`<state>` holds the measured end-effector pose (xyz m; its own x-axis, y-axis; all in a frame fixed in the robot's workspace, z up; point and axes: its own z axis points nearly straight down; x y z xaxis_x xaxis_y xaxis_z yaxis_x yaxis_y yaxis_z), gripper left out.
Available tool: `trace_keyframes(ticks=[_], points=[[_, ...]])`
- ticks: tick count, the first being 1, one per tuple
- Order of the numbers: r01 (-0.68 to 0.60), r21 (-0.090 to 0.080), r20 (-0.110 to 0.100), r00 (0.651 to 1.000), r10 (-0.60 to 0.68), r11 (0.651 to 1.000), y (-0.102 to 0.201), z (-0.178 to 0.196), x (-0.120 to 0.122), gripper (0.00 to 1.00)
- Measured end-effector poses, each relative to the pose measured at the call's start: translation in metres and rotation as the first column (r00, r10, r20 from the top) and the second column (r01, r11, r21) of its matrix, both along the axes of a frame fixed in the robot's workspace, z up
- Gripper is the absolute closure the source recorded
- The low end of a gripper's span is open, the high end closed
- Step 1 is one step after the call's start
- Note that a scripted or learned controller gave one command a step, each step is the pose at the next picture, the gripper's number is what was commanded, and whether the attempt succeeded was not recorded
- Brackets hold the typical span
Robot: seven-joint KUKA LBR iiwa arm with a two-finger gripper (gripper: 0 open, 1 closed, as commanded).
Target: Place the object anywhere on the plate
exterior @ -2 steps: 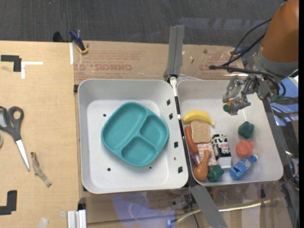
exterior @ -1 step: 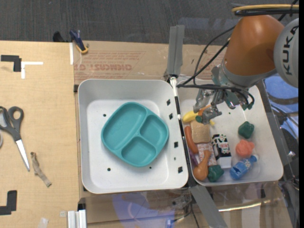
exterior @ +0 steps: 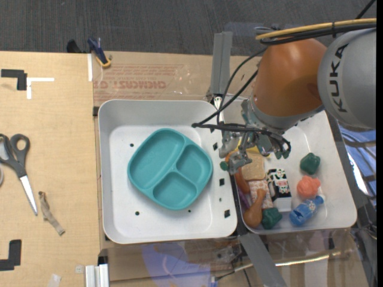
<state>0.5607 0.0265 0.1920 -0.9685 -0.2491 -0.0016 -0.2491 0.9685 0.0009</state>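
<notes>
Grey gripper (exterior: 242, 154) hangs over the right bin's (exterior: 341, 220) left side, above the heaped toys; whether its fingers are open or holding anything cannot be told. Beneath lie a sandwich (exterior: 254, 171), drumstick (exterior: 256, 208), milk carton (exterior: 277, 184), orange piece (exterior: 308, 187). Teal plate (exterior: 170, 169) sits alone in the left bin (exterior: 114, 190). Scissors (exterior: 19, 163) rest on the wooden bench (exterior: 48, 220).

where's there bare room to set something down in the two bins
All three compartments of the teal plate are bare, as is the left bin's white floor around it, widest along the left wall. The right bin is crowded: toys packed beneath the tool.
</notes>
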Motion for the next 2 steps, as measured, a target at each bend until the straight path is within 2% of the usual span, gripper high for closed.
trace_keyframes(ticks=[1, 2], points=[[-0.048, 0.0, 0.0, 0.999, 0.048, 0.999, 0.0658, -0.0003, -0.0087, 1.0], [-0.049, 0.0, 0.0, 0.999, 0.049, 0.999, 0.0656, -0.0002, -0.0087, 0.0]])
